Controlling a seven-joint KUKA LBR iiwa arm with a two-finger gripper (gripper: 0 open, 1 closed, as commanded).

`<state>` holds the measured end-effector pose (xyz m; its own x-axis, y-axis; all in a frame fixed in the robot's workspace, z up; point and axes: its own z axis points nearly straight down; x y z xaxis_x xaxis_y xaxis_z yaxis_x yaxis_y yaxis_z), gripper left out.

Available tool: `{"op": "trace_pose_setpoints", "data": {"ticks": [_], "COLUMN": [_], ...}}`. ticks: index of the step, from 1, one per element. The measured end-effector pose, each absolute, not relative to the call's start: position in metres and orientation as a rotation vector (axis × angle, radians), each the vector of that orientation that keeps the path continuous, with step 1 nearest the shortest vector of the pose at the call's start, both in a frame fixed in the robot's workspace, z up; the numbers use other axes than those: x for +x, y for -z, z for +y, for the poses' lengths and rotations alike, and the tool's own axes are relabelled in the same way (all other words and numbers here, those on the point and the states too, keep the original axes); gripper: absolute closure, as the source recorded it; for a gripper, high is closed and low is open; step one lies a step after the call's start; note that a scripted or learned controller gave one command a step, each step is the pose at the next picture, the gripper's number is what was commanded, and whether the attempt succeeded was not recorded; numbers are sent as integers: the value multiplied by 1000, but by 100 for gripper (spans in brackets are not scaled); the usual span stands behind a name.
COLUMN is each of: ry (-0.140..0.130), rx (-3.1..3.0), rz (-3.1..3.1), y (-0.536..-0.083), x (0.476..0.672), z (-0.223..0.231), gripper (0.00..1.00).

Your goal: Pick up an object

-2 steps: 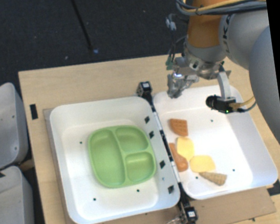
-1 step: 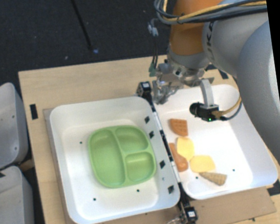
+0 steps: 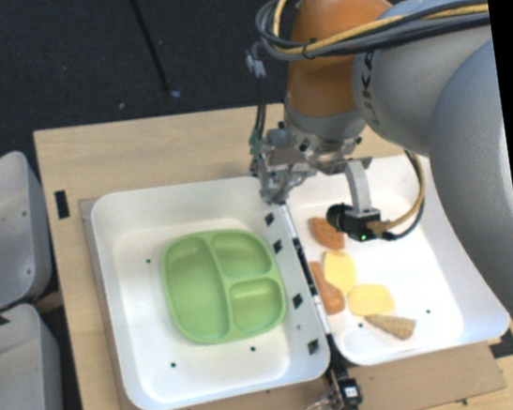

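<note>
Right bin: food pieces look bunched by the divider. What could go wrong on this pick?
1. The orange piece, yellow slice and yellow wedge lie packed together, so a grasp may catch two or nudge neighbours.
2. They sit close to the divider, which a finger could strike.
3. The gripper sits over the bin's far rim, not over any piece, so it could close on nothing.

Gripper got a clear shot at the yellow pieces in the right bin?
Probably yes. The gripper hangs at the right bin's far-left corner, and the yellow pieces lie uncovered nearer the camera, orange pieces alongside.
</note>
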<state>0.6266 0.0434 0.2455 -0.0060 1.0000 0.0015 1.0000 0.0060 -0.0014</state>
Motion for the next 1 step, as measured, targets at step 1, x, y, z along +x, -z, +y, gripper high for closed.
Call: {"op": "trace_pose_setpoints", "data": {"ticks": [1], "ry": [-1], "rx": [-2213], "rz": [-2226], "y": [-254], "x": [605], "z": [88], "gripper": [100]}}
